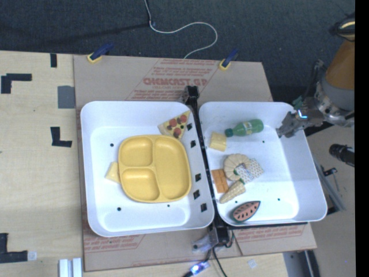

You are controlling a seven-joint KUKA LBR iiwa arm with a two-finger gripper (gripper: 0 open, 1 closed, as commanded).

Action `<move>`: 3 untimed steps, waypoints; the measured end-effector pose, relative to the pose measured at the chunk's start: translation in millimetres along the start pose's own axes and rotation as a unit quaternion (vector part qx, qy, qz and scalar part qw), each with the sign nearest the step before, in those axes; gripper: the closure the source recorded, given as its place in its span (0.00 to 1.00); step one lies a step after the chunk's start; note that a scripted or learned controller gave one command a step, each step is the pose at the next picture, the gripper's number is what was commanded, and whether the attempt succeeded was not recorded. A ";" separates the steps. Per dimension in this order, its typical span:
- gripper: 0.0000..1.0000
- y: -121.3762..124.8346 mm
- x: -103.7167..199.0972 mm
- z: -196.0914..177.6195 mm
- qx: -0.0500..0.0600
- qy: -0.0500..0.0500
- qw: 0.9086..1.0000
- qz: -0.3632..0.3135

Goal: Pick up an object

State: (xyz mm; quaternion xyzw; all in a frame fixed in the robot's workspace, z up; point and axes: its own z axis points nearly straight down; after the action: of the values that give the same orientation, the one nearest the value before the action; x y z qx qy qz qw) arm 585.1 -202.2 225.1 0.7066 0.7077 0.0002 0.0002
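Observation:
The right bin (300,172) holds a green bottle (244,128) lying on its side, a yellow cheese wedge (217,141), a round cracker-like piece (236,164), an orange wafer (219,180), a cone-shaped piece (232,191) and a watermelon slice (246,210). In the left bin (95,154) lie a yellow divided plate (154,168), a pizza slice (176,124) and a yellow wedge (112,171). My gripper (290,124) hangs over the right bin's upper right rim, to the right of the green bottle, with nothing seen between its fingers.
The grey arm with its orange band (341,68) comes in from the upper right. Both bins sit on a cardboard sheet (167,79) held by clamps. A white cable (190,30) loops across the dark floor behind.

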 end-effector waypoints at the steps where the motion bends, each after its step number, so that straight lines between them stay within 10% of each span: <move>1: 1.00 2.6 43.6 1.1 0.001 0.001 1.000 -0.002; 3: 1.00 6.9 172.5 7.8 0.001 0.001 1.000 -0.003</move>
State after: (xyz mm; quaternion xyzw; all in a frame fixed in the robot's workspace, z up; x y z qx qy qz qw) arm 591.7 -29.7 217.3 0.7043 0.7099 -0.0002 -0.0014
